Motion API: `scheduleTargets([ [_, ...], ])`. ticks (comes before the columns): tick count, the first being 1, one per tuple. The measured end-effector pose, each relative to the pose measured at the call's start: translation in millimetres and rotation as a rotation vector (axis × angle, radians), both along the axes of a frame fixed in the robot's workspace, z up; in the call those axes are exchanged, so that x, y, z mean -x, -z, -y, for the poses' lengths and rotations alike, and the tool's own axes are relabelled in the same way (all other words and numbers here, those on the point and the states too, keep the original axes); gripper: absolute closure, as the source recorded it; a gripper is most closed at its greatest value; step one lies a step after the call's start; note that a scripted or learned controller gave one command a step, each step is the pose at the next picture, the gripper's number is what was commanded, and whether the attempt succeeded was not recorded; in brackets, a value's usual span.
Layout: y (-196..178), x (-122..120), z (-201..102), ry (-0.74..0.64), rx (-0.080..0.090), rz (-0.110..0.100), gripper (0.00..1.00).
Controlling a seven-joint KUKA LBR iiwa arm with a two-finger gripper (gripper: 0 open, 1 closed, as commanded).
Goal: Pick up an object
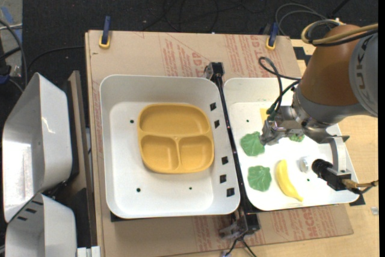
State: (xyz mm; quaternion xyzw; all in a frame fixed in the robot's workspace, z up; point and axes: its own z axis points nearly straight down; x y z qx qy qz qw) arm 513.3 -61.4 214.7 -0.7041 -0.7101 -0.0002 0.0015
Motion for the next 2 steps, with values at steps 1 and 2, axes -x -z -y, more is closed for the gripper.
scheduleTargets([
  [1,4.5,-2.8,-56.6,-0.001,0.000,0.001,1.00],
  [2,-3.3,-9.8,-105.4,0.000,0.001,0.003,1.00],
])
